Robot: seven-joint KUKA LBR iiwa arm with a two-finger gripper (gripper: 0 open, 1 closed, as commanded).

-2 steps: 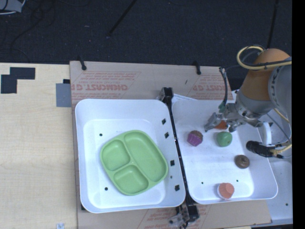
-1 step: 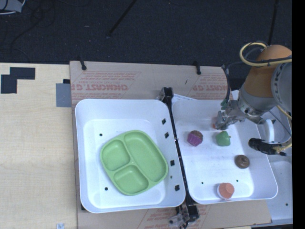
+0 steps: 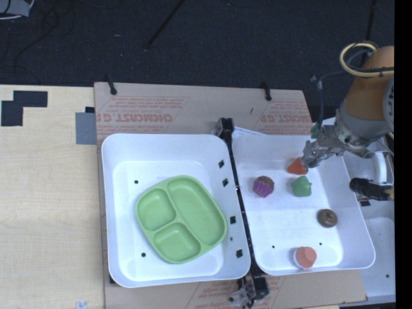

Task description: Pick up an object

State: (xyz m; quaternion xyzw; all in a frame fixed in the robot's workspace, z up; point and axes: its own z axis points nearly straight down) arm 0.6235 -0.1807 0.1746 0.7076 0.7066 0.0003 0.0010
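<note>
Pink disc [image 3: 305, 257] at the right bin's [image 3: 347, 253] near edge. Tool [image 3: 311, 158], finger state indiscernible, touches the orange piece [image 3: 296, 167] at its 7 o'clock.

We count two shallow white bins: a left bin [image 3: 122, 166] and a right bin [image 3: 277, 250]. In the left one we see one green divided plate [image 3: 181, 219], with three compartments. In the right one we count five small things: one orange piece [image 3: 297, 167], one purple piece [image 3: 263, 186], one green piece [image 3: 301, 187], one brown round piece [image 3: 327, 218] and one pink-orange round piece [image 3: 304, 257].
</note>
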